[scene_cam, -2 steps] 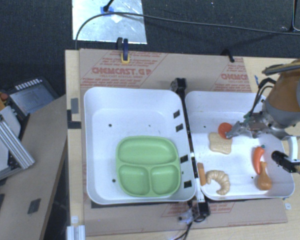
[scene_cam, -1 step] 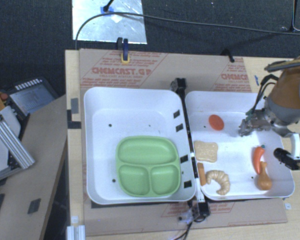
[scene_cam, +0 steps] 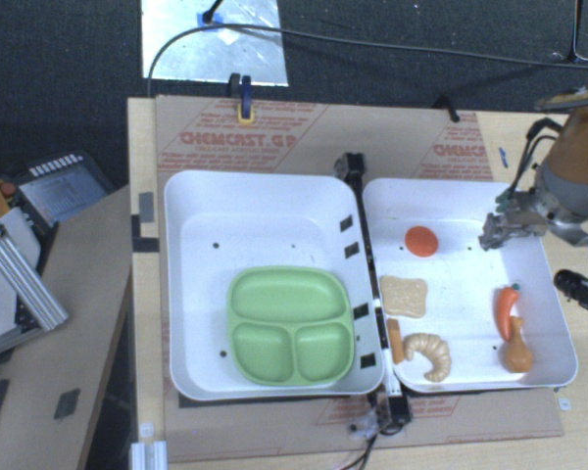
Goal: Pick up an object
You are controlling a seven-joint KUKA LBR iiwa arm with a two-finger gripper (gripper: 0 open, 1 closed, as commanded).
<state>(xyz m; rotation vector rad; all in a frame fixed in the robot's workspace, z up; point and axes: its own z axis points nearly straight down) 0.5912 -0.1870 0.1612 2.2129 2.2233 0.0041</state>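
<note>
End effector low at the right bin's far right edge, nothing visibly in it.

The orange-red round piece [scene_cam: 421, 241] lies loose in the right bin's [scene_cam: 465, 196] far half, apart from the end effector [scene_cam: 497, 231]; whether that is open or closed I cannot tell. Descending here risks striking the bin wall, or closing on bare floor. The toast [scene_cam: 404, 297], croissant [scene_cam: 428, 354] and carrot [scene_cam: 507, 304] lie nearer the front.

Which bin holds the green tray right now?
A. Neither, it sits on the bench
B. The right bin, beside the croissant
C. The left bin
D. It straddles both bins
C: the green tray lies inside the left bin, near its front wall, while the croissant and other food lie in the right bin.
</note>
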